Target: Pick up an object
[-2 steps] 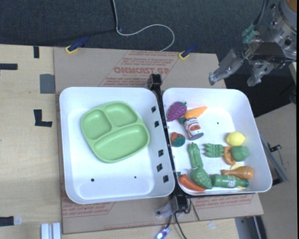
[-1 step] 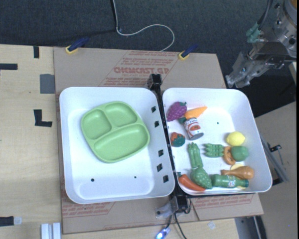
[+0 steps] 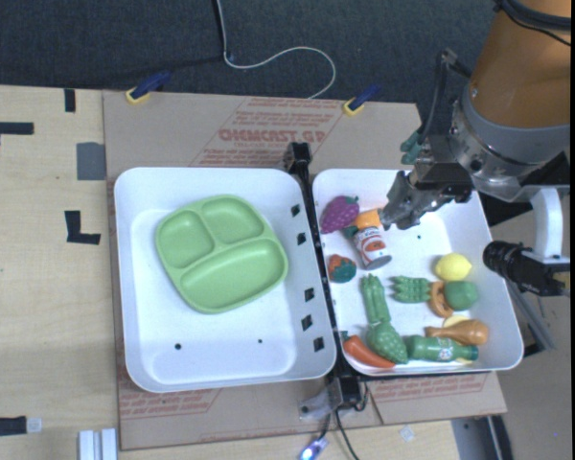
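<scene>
Bench w/ two white bins side by side. Left bin [image 3: 139, 257]: green divided plate [image 3: 220, 252]. Right bin [image 3: 489, 233]: toy foods, incl. purple grapes [image 3: 340, 213], small bottle w/ orange cap [image 3: 371, 240], yellow lemon [image 3: 452, 267], green corn cob [image 3: 374, 298], orange carrot [image 3: 362, 354]. Claw [image 3: 402, 214] hangs over right bin's upper part, just right of bottle; nothing seen between fingers; open vs. closed: cannot tell.
</scene>
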`<state>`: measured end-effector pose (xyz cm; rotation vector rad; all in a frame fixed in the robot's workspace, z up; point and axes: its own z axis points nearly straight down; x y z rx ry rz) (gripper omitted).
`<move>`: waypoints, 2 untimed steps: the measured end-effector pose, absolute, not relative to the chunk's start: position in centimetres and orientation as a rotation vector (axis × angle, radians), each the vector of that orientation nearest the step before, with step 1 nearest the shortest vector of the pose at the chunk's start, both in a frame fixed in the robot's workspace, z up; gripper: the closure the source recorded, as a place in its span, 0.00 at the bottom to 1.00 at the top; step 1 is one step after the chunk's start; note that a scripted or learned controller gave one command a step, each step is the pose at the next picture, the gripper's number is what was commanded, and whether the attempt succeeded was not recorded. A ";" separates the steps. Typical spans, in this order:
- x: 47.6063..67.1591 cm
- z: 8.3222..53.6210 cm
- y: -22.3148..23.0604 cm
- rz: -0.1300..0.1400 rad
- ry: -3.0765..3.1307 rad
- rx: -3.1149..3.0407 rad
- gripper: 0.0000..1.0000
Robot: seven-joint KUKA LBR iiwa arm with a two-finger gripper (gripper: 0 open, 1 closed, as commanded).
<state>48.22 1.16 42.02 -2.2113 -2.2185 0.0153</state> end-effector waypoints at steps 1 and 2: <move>48.4 53.0 3.3 -0.014 -2.232 -2.222 1.00; 48.8 42.0 -1.6 0.016 -2.212 -2.220 1.00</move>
